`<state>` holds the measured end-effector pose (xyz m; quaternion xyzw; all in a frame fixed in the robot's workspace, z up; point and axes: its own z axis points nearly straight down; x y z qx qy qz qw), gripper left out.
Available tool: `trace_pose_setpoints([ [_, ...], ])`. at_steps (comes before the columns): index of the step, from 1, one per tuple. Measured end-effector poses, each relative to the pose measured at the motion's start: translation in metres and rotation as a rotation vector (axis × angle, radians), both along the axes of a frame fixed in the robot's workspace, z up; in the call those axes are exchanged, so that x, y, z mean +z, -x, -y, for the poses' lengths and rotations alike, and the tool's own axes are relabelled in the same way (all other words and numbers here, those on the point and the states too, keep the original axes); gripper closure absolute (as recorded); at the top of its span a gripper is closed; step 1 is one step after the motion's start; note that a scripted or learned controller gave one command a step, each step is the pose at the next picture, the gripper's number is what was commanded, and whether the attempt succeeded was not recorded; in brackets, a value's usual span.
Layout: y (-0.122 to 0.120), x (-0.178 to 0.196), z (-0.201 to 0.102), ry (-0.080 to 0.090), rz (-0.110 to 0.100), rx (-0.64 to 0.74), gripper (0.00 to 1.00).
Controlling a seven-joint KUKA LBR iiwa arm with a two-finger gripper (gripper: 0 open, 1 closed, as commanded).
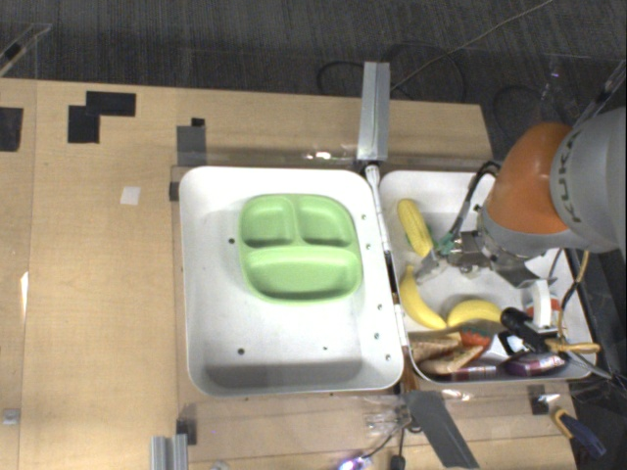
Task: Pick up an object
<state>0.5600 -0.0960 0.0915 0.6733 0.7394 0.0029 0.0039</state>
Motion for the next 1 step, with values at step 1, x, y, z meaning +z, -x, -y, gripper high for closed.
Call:
trace_pose_setpoints([
  [1,-0.0501,-0.0021,-0.0017,0.0,0.005,0.073,0.0],
])
